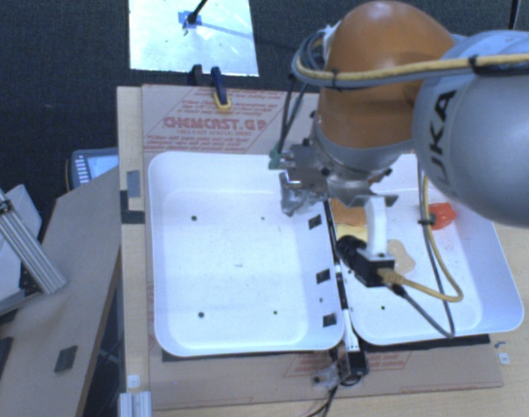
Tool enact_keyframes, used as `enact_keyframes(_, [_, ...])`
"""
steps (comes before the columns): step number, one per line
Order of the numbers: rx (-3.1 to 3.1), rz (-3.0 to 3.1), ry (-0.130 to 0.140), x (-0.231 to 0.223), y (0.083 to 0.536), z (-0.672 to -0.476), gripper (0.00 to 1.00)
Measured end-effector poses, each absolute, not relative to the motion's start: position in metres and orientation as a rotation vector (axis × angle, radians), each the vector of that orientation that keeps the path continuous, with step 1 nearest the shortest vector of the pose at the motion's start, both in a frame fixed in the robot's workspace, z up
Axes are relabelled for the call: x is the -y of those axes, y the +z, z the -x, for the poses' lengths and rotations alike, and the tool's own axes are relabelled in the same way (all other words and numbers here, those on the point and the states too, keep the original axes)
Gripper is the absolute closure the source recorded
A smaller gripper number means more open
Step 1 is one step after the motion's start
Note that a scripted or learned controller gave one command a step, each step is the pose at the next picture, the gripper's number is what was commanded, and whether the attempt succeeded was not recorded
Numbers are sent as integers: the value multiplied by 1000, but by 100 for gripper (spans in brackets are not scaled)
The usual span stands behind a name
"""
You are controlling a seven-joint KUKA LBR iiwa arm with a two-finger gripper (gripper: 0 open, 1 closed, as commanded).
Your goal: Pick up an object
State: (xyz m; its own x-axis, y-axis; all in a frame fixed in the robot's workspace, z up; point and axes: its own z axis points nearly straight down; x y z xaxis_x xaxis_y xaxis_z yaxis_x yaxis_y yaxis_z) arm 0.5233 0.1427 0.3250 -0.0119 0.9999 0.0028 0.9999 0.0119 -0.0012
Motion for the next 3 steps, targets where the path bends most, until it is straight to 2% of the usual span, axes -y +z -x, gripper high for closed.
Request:
enact_keyframes(1, [2236, 2217, -30, -162, 485, -495, 100])
enact_keyframes(2, [2235, 2215, -17, -213, 538, -558, 100])
enact_keyframes(3, [2223, 2219, 7, -234, 448, -672, 100])
